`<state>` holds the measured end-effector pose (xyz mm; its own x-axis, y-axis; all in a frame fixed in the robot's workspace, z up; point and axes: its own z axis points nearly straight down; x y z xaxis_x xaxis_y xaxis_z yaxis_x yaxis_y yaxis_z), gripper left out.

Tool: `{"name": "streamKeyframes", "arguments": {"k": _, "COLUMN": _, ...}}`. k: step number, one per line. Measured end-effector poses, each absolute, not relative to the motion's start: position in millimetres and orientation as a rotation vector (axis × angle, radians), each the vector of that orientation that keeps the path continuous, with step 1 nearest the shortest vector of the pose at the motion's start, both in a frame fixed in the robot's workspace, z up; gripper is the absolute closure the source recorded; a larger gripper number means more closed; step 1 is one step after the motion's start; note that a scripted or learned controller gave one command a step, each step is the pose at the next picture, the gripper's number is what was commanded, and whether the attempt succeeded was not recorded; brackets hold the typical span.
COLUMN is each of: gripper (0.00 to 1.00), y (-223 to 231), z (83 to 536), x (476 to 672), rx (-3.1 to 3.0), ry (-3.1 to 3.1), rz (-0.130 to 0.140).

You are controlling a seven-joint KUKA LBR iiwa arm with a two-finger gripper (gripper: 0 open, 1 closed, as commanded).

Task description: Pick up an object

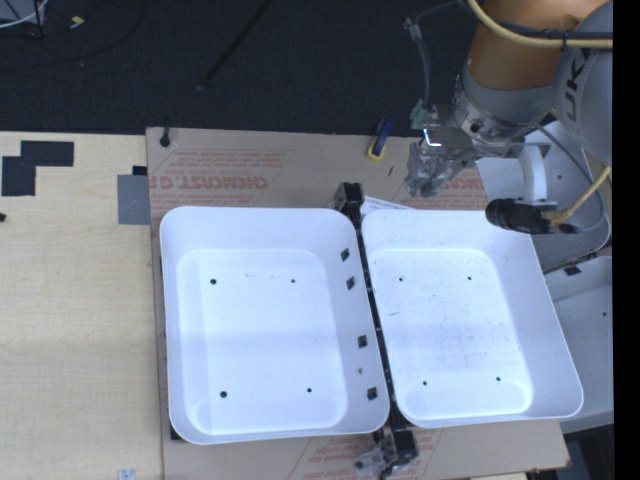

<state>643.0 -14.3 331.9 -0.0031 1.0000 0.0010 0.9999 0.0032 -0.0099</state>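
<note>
- The arm point(540, 48) reaches in from the right, and its gripper point(432, 173) sits high above the brown board point(260, 173), just beyond the far edge of the right bin point(560, 368).
- The gripper is small and blurred at this slant, so it cannot be told how far its fingers are parted; nothing can be made out between them.
- The left bin point(180, 318) and the right bin lie side by side, touching along a dark clipped seam, and their white floors show little beyond small dark dots.
- The object to pick cannot be identified in either bin; the nearest loose thing is a small blue and yellow item point(379, 140) on the board, just left of the gripper.
- Judged from this, the pick is not shown as done: no object is seen lifted, and a grasp still seems to remain ahead.
</note>
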Motion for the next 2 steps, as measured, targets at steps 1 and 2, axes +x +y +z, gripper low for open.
{"name": "streamKeyframes", "arguments": {"k": 1, "gripper": 1.0, "y": -6.3, "z": 443.5, "x": 644.4, "rx": -2.223, "ry": -2.228, "rz": -0.009}}
{"name": "streamKeyframes", "arguments": {"k": 2, "gripper": 1.0, "y": -2.0, "z": 356.2, "x": 640.9, "rx": -2.218, "ry": -2.215, "rz": 0.011}}
